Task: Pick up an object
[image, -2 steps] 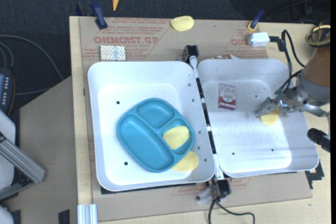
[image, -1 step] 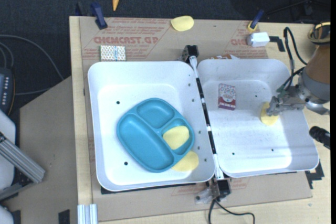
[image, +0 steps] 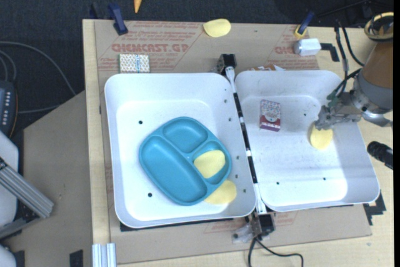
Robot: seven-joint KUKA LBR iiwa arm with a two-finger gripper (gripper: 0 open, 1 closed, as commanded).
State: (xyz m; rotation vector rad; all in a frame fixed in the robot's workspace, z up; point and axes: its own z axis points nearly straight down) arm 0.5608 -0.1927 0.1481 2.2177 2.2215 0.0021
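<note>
In the right bin [image: 294, 194] a small yellow piece [image: 321, 139] lies near the right wall, and a small red and white box [image: 270, 115] lies further left. My gripper [image: 327, 123] hangs just above the yellow piece's top edge, touching or nearly touching it. The left bin [image: 125, 103] holds a blue divided plate [image: 181, 159] with a yellow piece [image: 210, 163] in one compartment. Another yellow piece [image: 221, 193] lies beside the plate's lower right rim.
A yellow object [image: 217, 27], a patterned card [image: 134, 62], blue clamps [image: 116, 19] and a white block [image: 307, 46] lie on the board behind the bins. A tiny carrot [image: 138, 0] lies on the floor beyond. Cables run along the right edge.
</note>
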